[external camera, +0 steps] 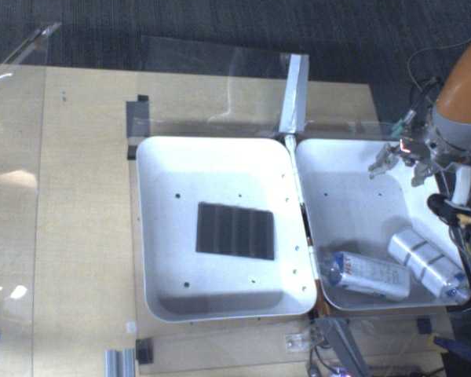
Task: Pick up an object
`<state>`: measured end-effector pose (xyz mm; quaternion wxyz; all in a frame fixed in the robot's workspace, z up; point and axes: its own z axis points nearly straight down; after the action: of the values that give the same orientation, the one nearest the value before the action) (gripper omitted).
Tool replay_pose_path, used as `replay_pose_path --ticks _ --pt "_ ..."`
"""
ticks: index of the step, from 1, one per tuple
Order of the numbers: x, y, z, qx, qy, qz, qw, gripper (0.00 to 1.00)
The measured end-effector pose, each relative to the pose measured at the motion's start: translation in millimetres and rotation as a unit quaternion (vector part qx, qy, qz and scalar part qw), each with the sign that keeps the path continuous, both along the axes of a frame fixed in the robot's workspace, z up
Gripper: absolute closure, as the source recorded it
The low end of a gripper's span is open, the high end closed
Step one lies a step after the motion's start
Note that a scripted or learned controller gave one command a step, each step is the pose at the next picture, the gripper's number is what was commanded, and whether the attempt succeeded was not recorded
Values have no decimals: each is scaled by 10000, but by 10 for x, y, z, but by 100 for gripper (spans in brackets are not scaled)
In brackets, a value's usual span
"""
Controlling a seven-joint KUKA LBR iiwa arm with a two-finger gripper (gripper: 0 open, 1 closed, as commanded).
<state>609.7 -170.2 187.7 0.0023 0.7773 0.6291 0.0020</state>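
White plastic bins sit side by side on a pale wooden desk (78, 210), seen from above at a slant. Taking the right bin (341, 195) as the landmark: the left bin (161, 171) touches it along their shared edge and holds a dark ribbed rectangular pad (235, 230) lying flat near its middle. Inside the right bin, against its near wall, lies a white tube-like bottle (369, 273) with a blue end and printed label, on its side. Just beside it, toward the bin's near right corner, lies a white cylindrical bottle (425, 261), also on its side and angled.

A grey robot arm with an orange band (465, 93) reaches in above the right bin's far right corner. Its jaws (400, 159) hang over the far part of that bin, well apart from both bottles; whether they are spread or closed cannot be told, and nothing is seen between them.

This looks like the approach step, with no object grasped yet. The next move probably calls for travelling toward the bin's near side, lining up across one bottle's narrow width, then descending.
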Motion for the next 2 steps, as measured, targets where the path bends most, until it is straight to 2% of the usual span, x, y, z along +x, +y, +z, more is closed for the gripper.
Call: replay_pose_path --ticks 1,2 --pt "-511 -207 -811 0 10 762 9971 0" --pt "-922 -304 -975 -42 -64 1859 9825 0"
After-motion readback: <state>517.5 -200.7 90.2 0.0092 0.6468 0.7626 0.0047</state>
